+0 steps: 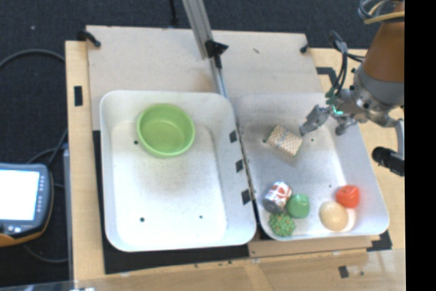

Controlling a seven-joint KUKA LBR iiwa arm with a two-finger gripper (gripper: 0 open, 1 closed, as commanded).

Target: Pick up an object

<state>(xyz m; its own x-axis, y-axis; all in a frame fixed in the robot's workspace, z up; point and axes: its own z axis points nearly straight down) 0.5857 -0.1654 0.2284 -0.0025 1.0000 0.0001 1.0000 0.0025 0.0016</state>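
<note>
Dark carpet surrounds the wooden bench [82,146], where we see two shallow white bins side by side. Our left bin [122,215] holds a green bowl [165,130] near its far left corner, standing upright. Our right bin [320,153] holds the loose objects: a tan patterned block [285,141] lies toward the far middle, and along the near edge we find a red and white can [277,195], a green ball [298,206] touching it, a leafy green piece [282,223] just below those two, then a cream ball [333,216] with a red object [347,196] just beside it. We see the gripper [328,118] hanging over the far right part of the right bin, near the tan block but apart from it. Its fingers [314,120] look spread apart with nothing between them. A grey metal post [194,3] rises behind the bins.
</note>
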